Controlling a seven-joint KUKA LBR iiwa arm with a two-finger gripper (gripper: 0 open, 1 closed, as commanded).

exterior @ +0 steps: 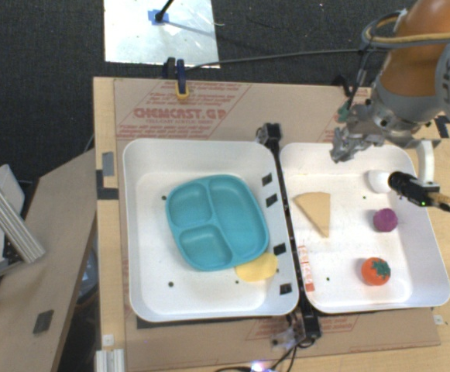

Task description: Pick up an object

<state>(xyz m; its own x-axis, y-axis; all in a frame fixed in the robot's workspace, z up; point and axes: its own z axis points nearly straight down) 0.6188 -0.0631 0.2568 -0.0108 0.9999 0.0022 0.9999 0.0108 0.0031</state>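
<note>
The right bin (426, 285) holds a tan wedge-shaped piece (315, 210) near its left side. A purple ball (385, 220) lies toward the right, and an orange fruit with a green top (376, 270) sits near the front. A small white object (377, 180) rests further back. My gripper (344, 152) hangs over the back of this bin, behind and slightly right of the wedge, apart from every object. I see nothing in it.
The left bin (143, 285) holds a teal divided plate (217, 222), and a flat yellow piece (257, 267) peeks out from under the plate's front right corner. A black-clipped divider (283, 223) separates the bins. The arm (422, 45) comes in from the upper right.
</note>
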